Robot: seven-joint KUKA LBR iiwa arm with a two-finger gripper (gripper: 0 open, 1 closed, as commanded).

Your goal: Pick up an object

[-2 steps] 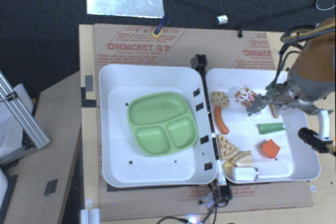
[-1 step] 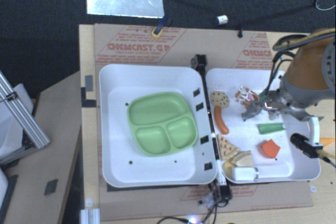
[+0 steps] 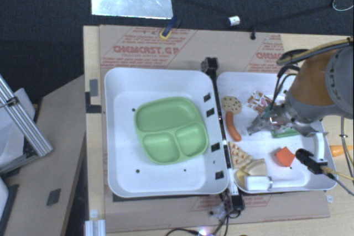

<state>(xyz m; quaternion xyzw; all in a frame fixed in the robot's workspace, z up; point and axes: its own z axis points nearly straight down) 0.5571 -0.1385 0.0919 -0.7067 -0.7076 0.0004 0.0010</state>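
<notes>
My gripper (image 3: 259, 123) hangs low over the middle of the right bin (image 3: 243, 81), with the grey arm and its orange band coming in from the right. Just left of it lies an orange-red sausage (image 3: 233, 126). A red and white packet (image 3: 257, 101) lies just beyond it, and a flat green piece (image 3: 285, 132) sticks out from under the wrist. An orange block (image 3: 285, 156) sits nearer the front. I see nothing held in the gripper.
A chocolate-chip cookie (image 3: 231, 103), a pizza slice (image 3: 238, 154), a bread slice (image 3: 252, 167) and a white block (image 3: 257, 182) lie along the right bin's left and front. The left bin (image 3: 119, 135) holds a green divided plate (image 3: 168, 130).
</notes>
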